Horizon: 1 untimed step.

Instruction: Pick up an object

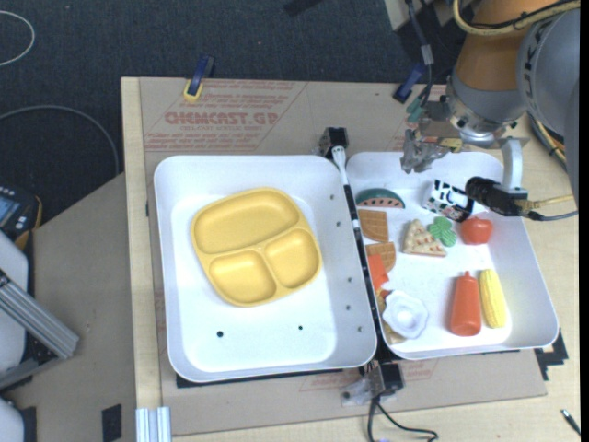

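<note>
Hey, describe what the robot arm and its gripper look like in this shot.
The arm has a rounded grey shell with a broad orange band above the wrist. Yellow and black cables loop around its upper part. Below the band, a silvery wrist ring leads down to the gripper, a small, dark metallic piece, too blurred to show markings.

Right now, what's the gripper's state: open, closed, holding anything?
Gripper: cannot be told; it hangs above the far edge of the right bin, with nothing visibly held.
</note>
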Each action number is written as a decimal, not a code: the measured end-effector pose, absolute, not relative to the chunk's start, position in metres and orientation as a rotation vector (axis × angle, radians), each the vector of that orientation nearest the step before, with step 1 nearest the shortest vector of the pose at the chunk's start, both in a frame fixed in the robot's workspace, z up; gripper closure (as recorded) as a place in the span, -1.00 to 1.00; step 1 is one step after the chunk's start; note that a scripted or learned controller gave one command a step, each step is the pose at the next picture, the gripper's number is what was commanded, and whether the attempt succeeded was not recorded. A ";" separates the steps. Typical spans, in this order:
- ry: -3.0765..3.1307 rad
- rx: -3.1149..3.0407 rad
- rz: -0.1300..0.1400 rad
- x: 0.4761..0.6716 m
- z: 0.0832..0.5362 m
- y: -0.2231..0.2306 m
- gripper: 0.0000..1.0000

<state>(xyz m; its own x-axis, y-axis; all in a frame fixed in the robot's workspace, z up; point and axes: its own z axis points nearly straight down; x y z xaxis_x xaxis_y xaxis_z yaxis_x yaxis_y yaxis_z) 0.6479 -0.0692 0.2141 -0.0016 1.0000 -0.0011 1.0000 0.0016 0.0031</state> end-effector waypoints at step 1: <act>2.220 2.216 0.005 0.653 0.234 -0.072 1.00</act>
